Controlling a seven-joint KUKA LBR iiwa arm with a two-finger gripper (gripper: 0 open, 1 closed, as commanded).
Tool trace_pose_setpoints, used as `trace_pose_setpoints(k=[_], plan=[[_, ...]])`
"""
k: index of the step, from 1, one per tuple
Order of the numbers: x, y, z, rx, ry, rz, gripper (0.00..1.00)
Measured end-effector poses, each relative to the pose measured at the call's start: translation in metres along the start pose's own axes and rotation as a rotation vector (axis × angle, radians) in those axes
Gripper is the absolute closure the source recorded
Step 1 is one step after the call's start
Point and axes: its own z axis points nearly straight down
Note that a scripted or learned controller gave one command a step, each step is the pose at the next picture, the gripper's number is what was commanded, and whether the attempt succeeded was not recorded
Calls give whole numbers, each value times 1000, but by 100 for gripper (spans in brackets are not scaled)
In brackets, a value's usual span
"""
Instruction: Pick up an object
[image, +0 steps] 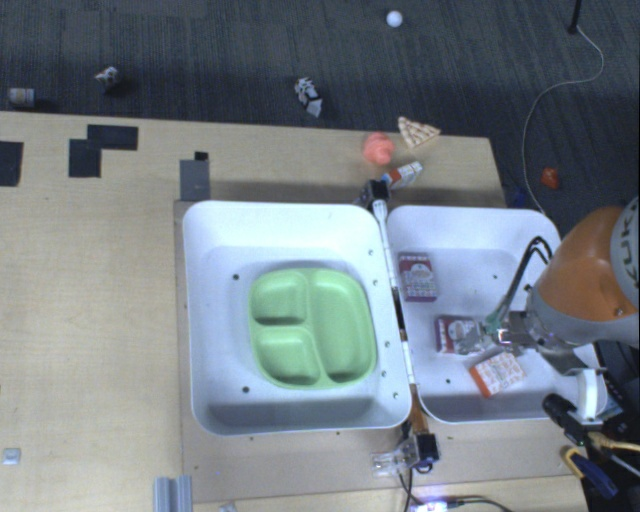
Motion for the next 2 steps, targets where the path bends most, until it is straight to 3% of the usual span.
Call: trace_pose_setpoints(k=[1, 2], plan=[[3, 3, -13, -5, 7, -4, 100], [-69, 46, -55, 16, 6, -2, 100]])
